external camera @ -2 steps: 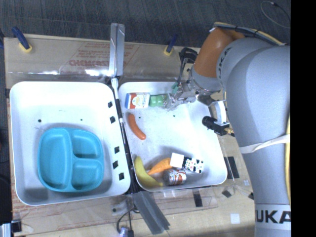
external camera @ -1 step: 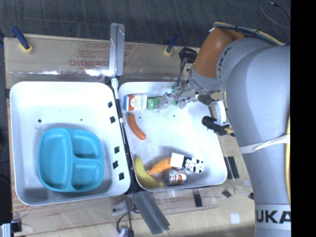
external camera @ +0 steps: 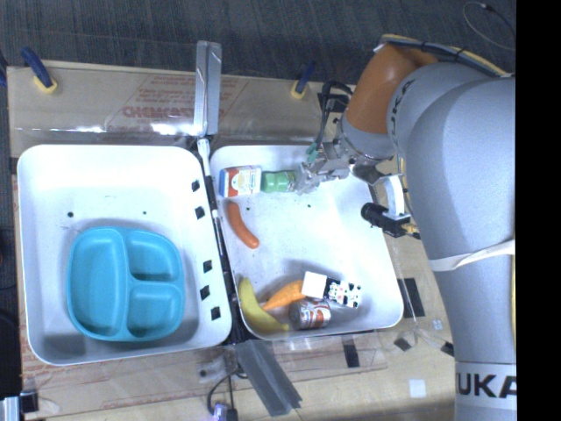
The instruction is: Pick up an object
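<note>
Tool (external camera: pixel 313 175) at right bin's (external camera: pixel 372 253) far edge, grip state unclear, beside green bottle (external camera: pixel 277 181)

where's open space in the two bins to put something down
Left bin: bare floor above the blue divided plate. Right bin: bare middle, between the hot dog and the gripper. Crowded at its near edge: banana, carrot, can.

Grey arm (external camera: pixel 456 174) reaches in from the right — gripper (external camera: pixel 317 172) low (orange band above the wrist).
</note>
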Motion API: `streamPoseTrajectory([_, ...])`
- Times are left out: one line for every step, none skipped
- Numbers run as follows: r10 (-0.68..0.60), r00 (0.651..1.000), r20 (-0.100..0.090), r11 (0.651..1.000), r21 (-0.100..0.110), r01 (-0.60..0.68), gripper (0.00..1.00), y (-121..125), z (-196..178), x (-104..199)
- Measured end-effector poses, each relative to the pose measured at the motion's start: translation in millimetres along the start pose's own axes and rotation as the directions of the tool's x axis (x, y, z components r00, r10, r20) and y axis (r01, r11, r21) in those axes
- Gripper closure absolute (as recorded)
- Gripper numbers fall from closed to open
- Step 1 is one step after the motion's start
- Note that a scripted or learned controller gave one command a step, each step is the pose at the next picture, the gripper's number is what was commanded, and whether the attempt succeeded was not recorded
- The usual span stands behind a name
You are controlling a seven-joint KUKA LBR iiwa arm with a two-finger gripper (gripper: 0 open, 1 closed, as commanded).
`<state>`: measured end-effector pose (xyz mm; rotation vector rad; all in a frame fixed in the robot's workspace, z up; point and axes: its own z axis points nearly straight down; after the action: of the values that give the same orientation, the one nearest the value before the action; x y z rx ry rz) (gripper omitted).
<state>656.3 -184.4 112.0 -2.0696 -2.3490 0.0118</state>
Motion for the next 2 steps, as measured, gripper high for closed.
streamPoseTrajectory([-0.001,1.0,-0.001,1.0,0.0,0.001,0.0,0.1,0.2,0.5])
streamPoseTrajectory([0.01,1.0,0.001,1.0,-0.001,-0.01,0.0,-0.3,21.4,11.5])
